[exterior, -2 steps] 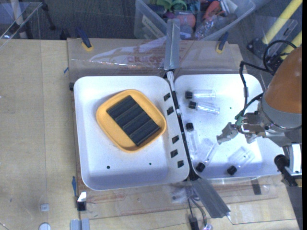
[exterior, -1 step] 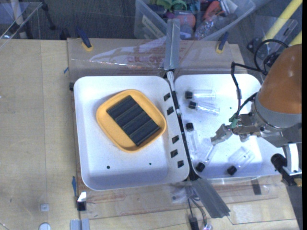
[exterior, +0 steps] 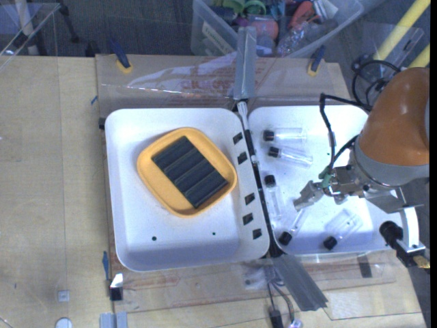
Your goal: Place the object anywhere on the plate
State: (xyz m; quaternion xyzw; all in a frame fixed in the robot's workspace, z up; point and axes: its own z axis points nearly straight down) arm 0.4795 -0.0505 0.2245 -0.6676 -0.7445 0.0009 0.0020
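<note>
Claw (exterior: 305, 196) low over right bin (exterior: 355, 118), finger state unclear; no legible writing.

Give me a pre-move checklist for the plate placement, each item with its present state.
1. Plate in the left bin: ok, flat, yellow.
2. Plate surface free: not ok, a dark ridged block lies on it.
3. Objects available: ok, clear vials with black caps lie in the right bin.
4. Gripper over the right bin: ok.
5. Object held between the fingers: cannot tell.
6. Path over the divider between the bins: cannot tell.
</note>
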